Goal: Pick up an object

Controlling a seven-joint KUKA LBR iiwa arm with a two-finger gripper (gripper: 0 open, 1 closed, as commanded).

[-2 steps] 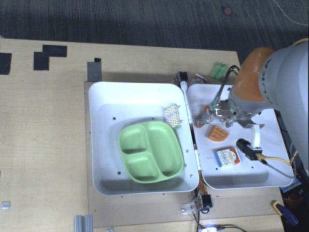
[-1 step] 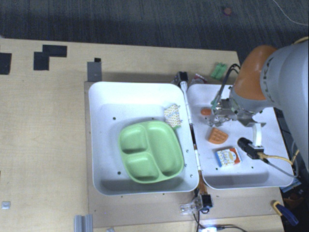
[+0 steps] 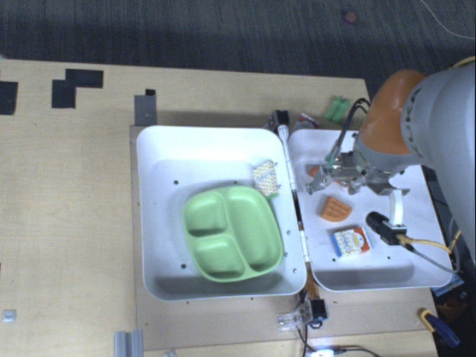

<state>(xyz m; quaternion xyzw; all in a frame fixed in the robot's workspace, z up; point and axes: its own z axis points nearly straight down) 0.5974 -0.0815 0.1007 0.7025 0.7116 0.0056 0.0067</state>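
Overhead, gripper (image 3: 332,178) fingers' state unclear, above a ridged orange waffle (image 3: 335,210).

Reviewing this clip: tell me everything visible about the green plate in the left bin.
The green plate is pale green, looks like smooth plastic, a rounded rectangle with three compartments: two smaller on its left, one long on its right. It lies flat, upright, slightly rotated, on the floor of the left bin, towards the near right corner. A small patterned packet lies at its far right edge.
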